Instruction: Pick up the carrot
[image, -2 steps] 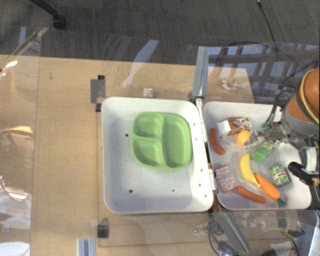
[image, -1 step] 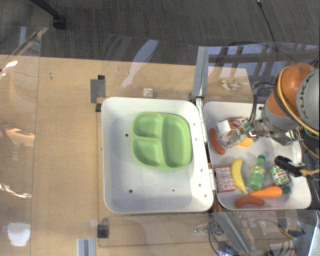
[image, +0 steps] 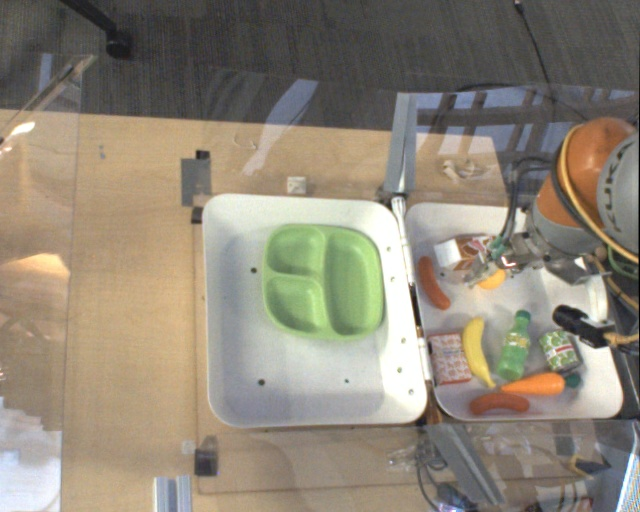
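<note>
The carrot (image: 535, 384) is orange with a green stub at its right end. It lies flat near the front edge of the right bin (image: 600, 405), just behind a red sausage (image: 500, 403). My gripper (image: 495, 262) hangs over the back part of that bin, well behind the carrot and a little to its left. It is close above a small yellow item (image: 491, 281) and beside a silver-and-red can (image: 461, 250). Nothing can be made out between its tips.
Around the carrot are a green bottle (image: 515, 345), a banana (image: 477, 350), a small green can (image: 560, 350) and a red-and-white packet (image: 450, 358). An orange-red sausage (image: 433, 283) lies at the bin's left. A green divided plate (image: 325, 280) sits in the left bin (image: 240, 390).
</note>
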